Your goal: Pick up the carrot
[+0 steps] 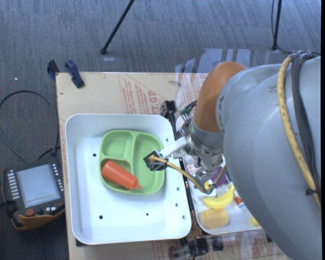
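Hand [210,173] over right bin [223,232], apart from carrot [120,176].

A robotics lab: grey carpet floor [21,37], thin black tripod legs [119,23], and a grey cabled screen-faced control pendant [37,188] beside the pale board-topped bench [124,88].

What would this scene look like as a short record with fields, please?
left bin: shallow white bin, holding a green divided plastic plate
carrot: orange tapered toy carrot, lying in the plate's large compartment, thin end toward the view's right
right bin: shallow white bin, holding a yellow banana and a pale yellow round piece
arm: grey arm with orange band, above the right bin
task status: carrot not yet lifted
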`<state>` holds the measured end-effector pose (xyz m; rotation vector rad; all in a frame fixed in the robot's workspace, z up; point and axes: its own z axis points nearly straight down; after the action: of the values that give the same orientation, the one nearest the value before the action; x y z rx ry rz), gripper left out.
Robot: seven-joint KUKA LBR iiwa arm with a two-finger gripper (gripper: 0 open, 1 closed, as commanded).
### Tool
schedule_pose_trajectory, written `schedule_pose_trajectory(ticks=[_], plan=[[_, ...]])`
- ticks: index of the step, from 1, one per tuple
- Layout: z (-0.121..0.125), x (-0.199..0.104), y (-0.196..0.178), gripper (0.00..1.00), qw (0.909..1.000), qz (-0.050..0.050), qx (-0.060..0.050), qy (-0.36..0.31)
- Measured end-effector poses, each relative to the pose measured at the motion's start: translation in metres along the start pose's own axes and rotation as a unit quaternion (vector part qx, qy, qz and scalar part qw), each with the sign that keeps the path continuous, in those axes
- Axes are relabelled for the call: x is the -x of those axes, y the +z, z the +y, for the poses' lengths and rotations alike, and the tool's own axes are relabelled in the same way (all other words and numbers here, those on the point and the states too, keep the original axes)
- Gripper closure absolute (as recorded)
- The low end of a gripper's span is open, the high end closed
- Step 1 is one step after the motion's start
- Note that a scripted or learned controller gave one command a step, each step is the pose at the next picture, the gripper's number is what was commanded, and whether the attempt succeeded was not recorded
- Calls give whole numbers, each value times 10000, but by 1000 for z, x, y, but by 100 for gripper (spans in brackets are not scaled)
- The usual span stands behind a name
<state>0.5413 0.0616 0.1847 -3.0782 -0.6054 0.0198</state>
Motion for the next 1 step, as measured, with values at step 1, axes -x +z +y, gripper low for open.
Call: schedule_pose_trajectory(ticks=[1], plan=[[46, 71, -1, 0, 9998, 9, 9, -205]])
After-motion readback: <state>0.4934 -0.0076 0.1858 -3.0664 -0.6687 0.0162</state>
